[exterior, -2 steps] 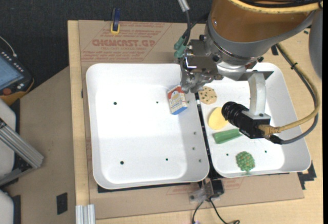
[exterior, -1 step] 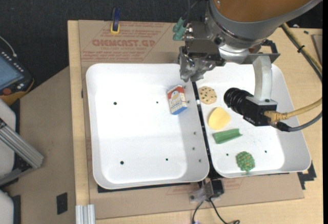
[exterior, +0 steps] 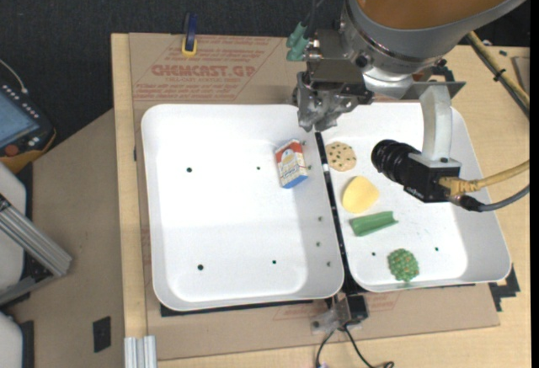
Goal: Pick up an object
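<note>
My gripper (exterior: pixel 317 120) hangs over the divide between the two bins, near their far edge. Its fingertips look close together with nothing between them. Just below and left of it, a small red, white and blue carton (exterior: pixel 290 164) stands in the left bin (exterior: pixel 219 215) near its right wall. In the right bin (exterior: pixel 446 261) lie a round brown cookie (exterior: pixel 341 157), a yellow lemon-like piece (exterior: pixel 360 194), a green stick (exterior: pixel 373 223) and a green bumpy ball (exterior: pixel 402 264).
A black camera on a white bracket (exterior: pixel 414 168) juts from the arm over the right bin, with a tan cable trailing right. A brown cardboard sheet (exterior: pixel 210 63) lies under the bins. A blue and yellow clip (exterior: pixel 190 40) sits at its far edge.
</note>
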`<action>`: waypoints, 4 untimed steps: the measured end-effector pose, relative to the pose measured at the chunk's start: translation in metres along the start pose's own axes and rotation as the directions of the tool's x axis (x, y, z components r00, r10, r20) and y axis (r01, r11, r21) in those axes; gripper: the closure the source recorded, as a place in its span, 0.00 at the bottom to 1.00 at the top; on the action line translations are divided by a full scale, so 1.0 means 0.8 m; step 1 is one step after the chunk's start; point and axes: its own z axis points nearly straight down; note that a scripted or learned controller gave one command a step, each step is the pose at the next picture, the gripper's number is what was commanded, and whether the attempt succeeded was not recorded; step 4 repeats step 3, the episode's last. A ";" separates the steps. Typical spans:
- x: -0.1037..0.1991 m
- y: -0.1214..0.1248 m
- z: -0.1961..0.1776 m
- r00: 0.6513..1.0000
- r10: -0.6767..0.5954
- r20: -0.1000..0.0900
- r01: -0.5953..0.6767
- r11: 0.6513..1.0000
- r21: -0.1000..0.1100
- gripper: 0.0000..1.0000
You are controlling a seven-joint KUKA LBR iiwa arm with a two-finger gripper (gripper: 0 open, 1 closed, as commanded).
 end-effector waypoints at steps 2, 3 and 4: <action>-0.005 0.000 -0.025 1.000 0.000 -0.001 0.000 1.000 -0.003 1.00; 0.022 0.006 0.023 1.000 -0.001 0.003 0.001 1.000 0.010 1.00; 0.022 0.006 0.023 1.000 -0.001 0.003 0.001 1.000 0.010 1.00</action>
